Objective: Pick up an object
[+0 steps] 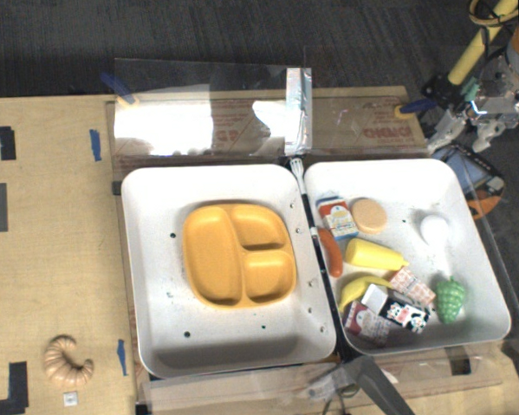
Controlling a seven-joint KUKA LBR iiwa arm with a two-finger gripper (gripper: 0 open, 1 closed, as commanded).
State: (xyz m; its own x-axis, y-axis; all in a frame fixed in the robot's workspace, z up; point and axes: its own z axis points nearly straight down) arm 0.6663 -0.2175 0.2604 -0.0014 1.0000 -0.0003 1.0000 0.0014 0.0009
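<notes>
Arm (pixel 487 104): located in the upper right corner of the camera view, cut off by the right edge. The visible portion is a cluster of pale grey metal parts with dark fittings. A yellow hose (pixel 470 54) runs at a slant down the arm's upper part, and a yellow loop sits above it at the top edge.

Gripper (pixel 463 124): appears to be at the lower left end of the grey cluster, pointing down and left. It is small and blurred at this range. It carries nothing visible.
</notes>
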